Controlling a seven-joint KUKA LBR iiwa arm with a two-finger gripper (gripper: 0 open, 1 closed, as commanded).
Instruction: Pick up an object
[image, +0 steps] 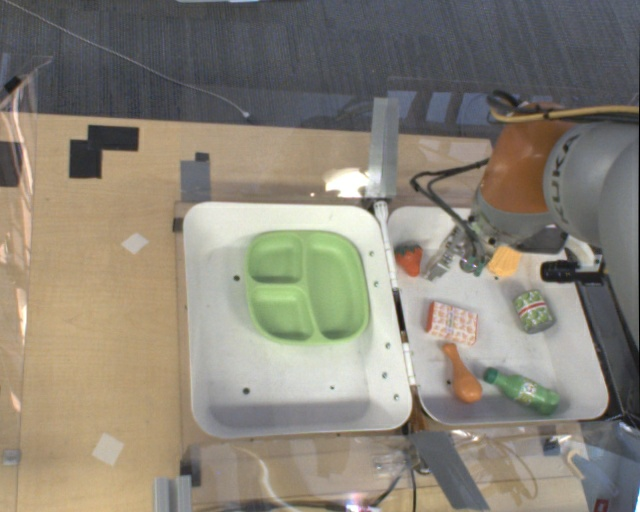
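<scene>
Jaws (447, 262) hang low over the right bin (600, 400); whether they are open or closed I cannot tell. Nearest to them is the small red object (409, 260), just beside on the side of the green tray (305, 286). For a good pick, centre over it, then descend straight, away from the bin wall.
</scene>
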